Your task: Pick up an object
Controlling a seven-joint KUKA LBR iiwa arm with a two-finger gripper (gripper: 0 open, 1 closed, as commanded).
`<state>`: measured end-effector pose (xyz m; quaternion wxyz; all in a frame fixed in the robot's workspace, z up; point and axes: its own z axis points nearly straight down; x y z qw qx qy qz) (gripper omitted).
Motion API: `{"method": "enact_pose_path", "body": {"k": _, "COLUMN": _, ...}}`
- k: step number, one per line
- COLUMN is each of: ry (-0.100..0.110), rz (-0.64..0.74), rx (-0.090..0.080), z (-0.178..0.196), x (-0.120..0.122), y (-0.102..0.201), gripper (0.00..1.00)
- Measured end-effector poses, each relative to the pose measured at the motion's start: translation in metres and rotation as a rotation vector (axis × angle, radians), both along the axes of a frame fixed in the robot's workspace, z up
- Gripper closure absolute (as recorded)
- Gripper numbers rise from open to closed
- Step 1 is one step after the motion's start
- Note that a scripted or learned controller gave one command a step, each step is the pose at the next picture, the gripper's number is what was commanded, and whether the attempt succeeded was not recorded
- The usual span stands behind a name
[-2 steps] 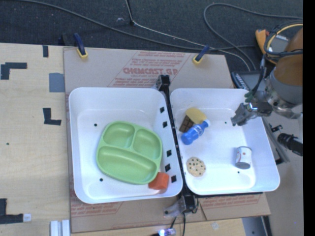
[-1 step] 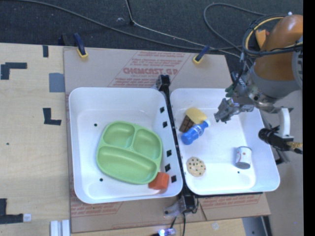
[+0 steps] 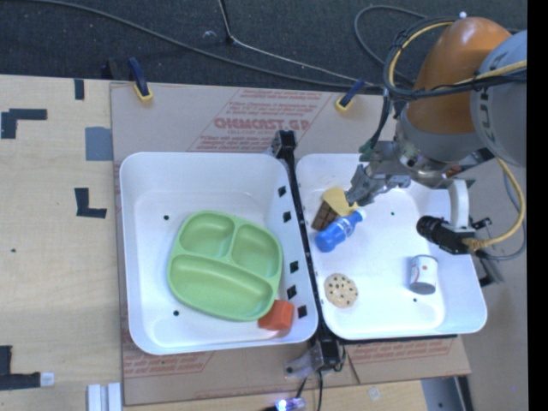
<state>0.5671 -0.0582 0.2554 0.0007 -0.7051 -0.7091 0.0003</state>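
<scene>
1. Claw [image 3: 358,191] is what you see first, low over the upper part of the right bin [image 3: 454,315], its tip just above the blue bottle [image 3: 336,231]; you cannot tell from this slant how it is set or whether it has hold of anything.
2. Just beside that tip you have a tan and brown block [image 3: 330,208], touching the bottle's upper end.
3. Further down the same bin you find a round cookie [image 3: 341,290] and, toward the right wall, a small grey can [image 3: 421,274].
4. Across the divider, the left bin [image 3: 145,187] holds a green divided plate [image 3: 226,265], with an orange block [image 3: 276,316] against its lower right edge.
5. Both bins sit on a cardboard sheet [image 3: 248,118] on your table [image 3: 43,255].
</scene>
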Motion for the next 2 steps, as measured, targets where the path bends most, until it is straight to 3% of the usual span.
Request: {"method": "enact_pose_path", "body": {"k": 2, "ry": 0.002, "rz": 0.001, "rx": 0.0, "z": -0.031, "x": 0.008, "y": 0.104, "gripper": 1.0}}
